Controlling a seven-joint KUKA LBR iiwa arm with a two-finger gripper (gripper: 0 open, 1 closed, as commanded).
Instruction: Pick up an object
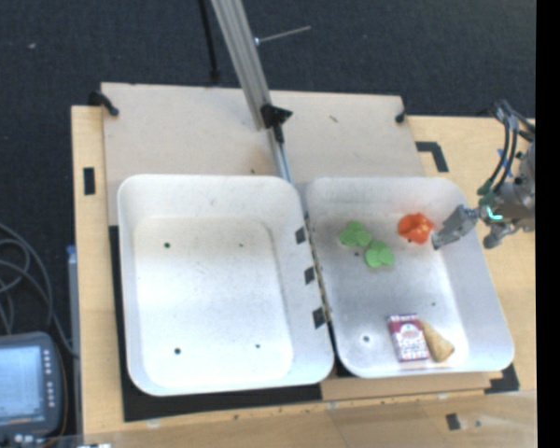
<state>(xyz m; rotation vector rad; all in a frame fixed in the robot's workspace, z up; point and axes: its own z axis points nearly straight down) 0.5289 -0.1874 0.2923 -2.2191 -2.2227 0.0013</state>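
Observation:
The right bin holds a small red-orange object near its back right, two green leaf-like pieces in the middle, and a dark red box with a tan wedge beside it at the front. My gripper hangs at the right edge of that bin, just right of the red-orange object. Its two grey fingers are spread apart with nothing between them.
The left bin lies beside the right one. A metal pole slants up from the back between the bins. A screen and cables sit at the far left, off the bench.

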